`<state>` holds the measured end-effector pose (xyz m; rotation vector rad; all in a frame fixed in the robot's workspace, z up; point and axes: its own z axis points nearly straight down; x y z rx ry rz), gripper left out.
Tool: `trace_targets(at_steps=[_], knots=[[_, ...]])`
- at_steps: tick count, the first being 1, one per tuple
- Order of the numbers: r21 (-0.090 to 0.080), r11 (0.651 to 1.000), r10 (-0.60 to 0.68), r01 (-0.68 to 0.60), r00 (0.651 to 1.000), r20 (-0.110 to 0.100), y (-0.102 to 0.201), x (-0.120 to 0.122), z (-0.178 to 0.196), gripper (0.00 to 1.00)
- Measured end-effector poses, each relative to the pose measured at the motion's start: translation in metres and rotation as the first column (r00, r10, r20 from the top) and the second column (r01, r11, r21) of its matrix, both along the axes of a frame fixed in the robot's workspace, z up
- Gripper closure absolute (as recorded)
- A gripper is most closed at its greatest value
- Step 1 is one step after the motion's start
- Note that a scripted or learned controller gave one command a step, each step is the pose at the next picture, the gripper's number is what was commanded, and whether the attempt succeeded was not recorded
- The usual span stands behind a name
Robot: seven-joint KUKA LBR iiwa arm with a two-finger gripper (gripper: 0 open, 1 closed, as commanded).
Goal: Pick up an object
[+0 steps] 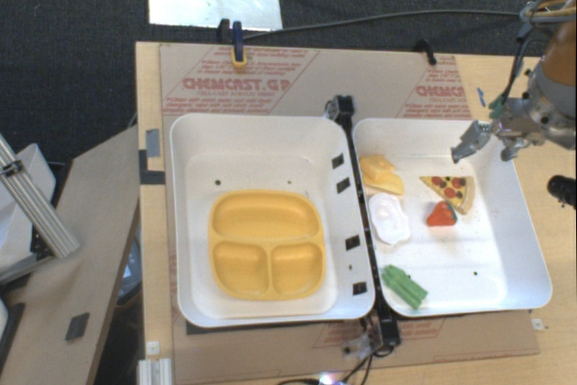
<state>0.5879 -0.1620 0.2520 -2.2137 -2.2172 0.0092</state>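
Hovering above right bin, jaws spread.

arm: showing grey metal wrist body | orange band sitting above the wrist | gripper: showing two slim grey fingers | thin dark cable trailing along the upper arm

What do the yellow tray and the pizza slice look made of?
Yellow tray: likely molded plastic, matte to satin; one uniform colour, rounded compartment walls, soft highlights. Pizza slice: looks like toy plastic or rubber; flat saturated colours, crisp edges. Too small to tell which.
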Motion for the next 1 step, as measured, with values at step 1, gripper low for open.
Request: trace_targets(at_steps=[1], knots=[[-0.002, 1.0, 0.002, -0.002, 1.0, 0.009, 0.0003, 0.0018, 0.0049, 0.0]])
